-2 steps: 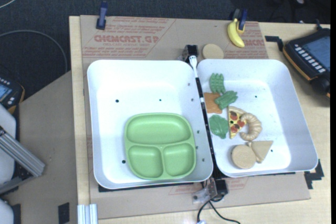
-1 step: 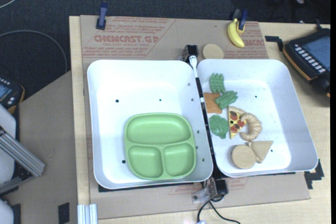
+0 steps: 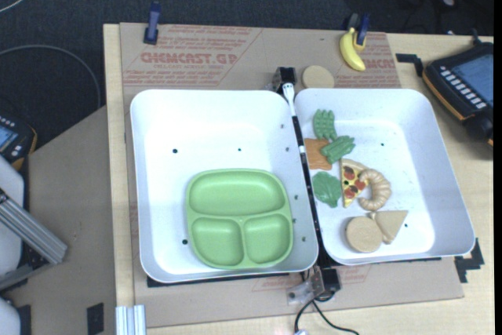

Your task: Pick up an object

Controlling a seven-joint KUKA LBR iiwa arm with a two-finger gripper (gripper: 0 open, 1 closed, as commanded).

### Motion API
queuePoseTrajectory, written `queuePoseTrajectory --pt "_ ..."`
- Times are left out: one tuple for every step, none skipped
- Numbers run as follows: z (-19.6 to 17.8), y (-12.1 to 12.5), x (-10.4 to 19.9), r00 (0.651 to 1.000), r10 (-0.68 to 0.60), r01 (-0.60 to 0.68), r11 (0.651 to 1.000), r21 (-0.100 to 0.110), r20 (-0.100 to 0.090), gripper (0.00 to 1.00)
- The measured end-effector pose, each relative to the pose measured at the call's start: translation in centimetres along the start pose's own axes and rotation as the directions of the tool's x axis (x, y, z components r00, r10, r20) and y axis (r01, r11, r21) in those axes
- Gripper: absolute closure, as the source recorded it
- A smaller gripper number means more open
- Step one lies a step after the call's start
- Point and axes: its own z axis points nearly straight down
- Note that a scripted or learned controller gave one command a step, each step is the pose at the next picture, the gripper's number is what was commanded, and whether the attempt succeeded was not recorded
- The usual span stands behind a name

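White right bin [image 3: 416, 137] holds the toy food, clustered along its left wall: pizza slice [image 3: 353, 183], round cracker [image 3: 363, 234], green leaves [image 3: 324, 124]; the gripper's state cannot be told; left bin [image 3: 157, 137] carries a green divided plate [image 3: 238, 217]

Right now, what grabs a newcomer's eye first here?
The green divided plate in the left bin, near its front. Next, the heap of toy food in the right bin, with a pizza slice in its middle. A yellow banana lies on the board behind that bin.
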Motion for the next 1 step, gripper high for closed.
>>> queuePoseTrajectory --pt "-1.07 0.09 -0.04 1.0 -0.001 0.001 1.0 -0.004 0.003 1.0"
